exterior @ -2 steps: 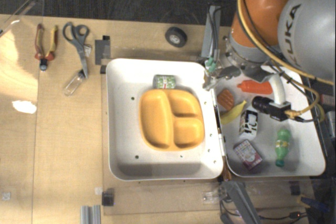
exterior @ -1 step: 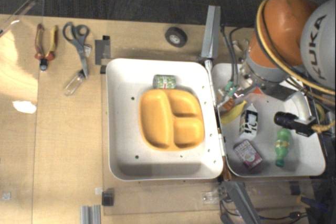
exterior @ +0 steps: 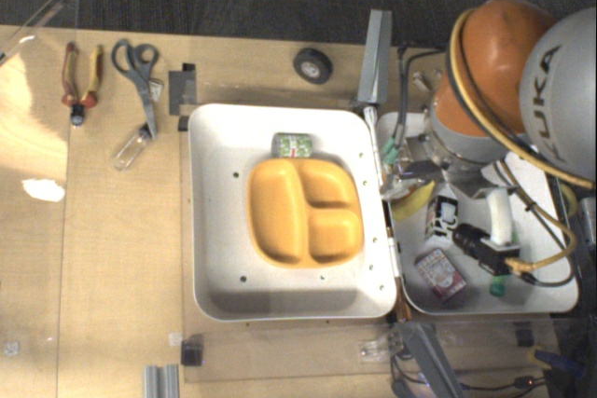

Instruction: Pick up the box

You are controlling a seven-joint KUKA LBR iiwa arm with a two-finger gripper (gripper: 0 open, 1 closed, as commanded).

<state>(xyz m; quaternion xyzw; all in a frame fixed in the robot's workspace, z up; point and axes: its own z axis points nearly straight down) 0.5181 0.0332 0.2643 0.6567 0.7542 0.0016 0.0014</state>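
One small box in the right bin, near the end effector, grip state indiscernible.

I see a yellow divided tray lying in the left bin, a small green box at its far edge. My arm hangs over the right bin; scissors and pliers lie on the table.

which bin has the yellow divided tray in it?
The left bin. The yellow tray lies at its middle; the right bin, under the arm, holds small items such as a patterned box.
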